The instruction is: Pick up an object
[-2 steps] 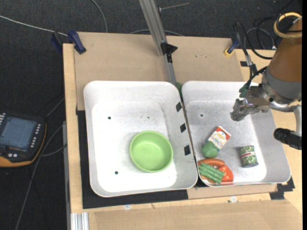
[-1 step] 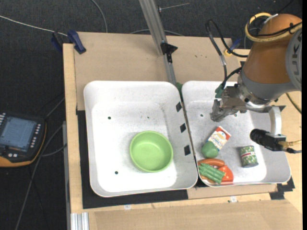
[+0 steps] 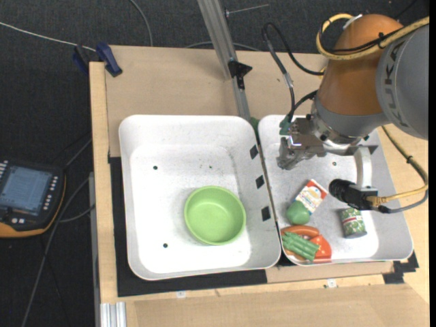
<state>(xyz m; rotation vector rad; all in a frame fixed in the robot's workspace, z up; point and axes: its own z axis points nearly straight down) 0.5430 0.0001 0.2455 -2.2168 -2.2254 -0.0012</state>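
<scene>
A lime-green bowl [image 3: 214, 214] sits in the speckled white left bin [image 3: 146, 142]; lower right, a red-and-green packet [image 3: 306, 244], green-labelled can [image 3: 353, 222] and white, red-topped pouch [image 3: 312, 196] on tan surface [image 3: 163, 80].

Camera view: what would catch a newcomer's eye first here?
The big arm with its orange band fills the upper right, its pincer hanging over the right bin. A green bowl sits alone in the left bin. Small items, a can among them, cluster at the right bin's near end.
</scene>
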